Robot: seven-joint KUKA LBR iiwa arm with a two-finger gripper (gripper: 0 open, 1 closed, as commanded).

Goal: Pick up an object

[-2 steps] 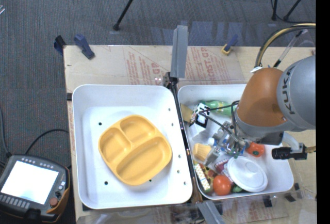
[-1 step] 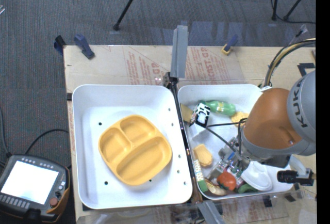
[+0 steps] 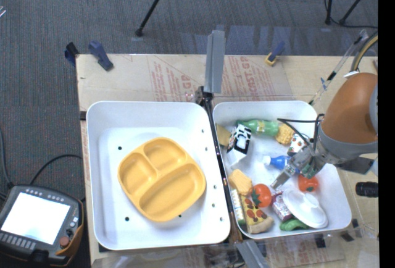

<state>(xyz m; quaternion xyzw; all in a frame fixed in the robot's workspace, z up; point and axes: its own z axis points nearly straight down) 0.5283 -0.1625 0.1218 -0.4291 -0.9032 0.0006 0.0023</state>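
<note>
Yellow and three-sectioned, a plate (image 3: 162,178) lies alone in the left bin (image 3: 99,131). The gripper (image 3: 290,169) hangs low over the right bin (image 3: 336,199), at about three o'clock of that bin's middle, just beside a small blue-capped bottle (image 3: 276,162) at its nine o'clock. Whether it is open I cannot tell; a tomato (image 3: 261,194), pizza slice (image 3: 255,213) and white lid (image 3: 303,206) lie around six o'clock.

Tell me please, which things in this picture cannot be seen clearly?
- Two-finger gripper, camera view: too small and blurred against the clutter to tell open or shut.
- Small blue bottle: partly covered by the gripper.
- Red round toy: partly hidden under the grey wrist.
- Green toy at the right white bin's lower edge: mostly hidden under the white round lid.
</note>
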